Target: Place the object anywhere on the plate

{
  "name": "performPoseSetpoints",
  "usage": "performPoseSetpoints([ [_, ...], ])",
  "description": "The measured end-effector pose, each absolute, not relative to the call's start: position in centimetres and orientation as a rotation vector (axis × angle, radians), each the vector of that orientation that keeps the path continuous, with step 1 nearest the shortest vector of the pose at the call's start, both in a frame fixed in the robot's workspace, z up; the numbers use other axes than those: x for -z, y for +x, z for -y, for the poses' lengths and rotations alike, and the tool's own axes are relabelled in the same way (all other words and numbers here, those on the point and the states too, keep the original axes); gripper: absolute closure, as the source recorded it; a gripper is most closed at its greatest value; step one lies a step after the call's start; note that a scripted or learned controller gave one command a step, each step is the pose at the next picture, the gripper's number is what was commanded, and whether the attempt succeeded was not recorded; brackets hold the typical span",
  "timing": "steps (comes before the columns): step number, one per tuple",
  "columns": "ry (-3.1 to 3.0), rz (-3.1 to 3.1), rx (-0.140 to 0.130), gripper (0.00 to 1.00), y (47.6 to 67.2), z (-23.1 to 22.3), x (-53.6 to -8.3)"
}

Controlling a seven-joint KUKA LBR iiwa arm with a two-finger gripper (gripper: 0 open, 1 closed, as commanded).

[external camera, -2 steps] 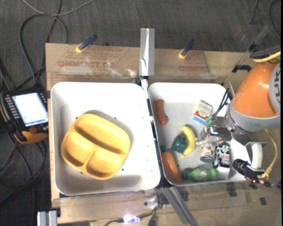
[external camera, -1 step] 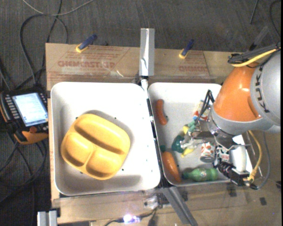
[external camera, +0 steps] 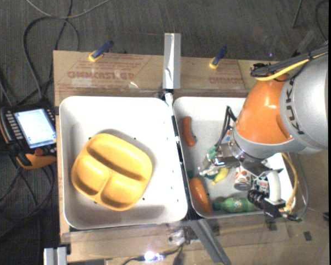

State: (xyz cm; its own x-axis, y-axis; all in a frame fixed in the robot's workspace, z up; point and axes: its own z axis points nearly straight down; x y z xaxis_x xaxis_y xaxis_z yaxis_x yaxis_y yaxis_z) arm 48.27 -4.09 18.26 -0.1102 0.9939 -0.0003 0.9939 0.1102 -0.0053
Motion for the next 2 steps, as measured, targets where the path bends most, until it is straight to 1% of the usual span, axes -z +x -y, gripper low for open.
performPoseSetpoints([
  [1,-1.925,2.479,-0.007,1.0,48.3,2.2,-18.3],
  [2,-1.861,2.527,-0.003,1.0,50.3,1.9,-18.3],
])
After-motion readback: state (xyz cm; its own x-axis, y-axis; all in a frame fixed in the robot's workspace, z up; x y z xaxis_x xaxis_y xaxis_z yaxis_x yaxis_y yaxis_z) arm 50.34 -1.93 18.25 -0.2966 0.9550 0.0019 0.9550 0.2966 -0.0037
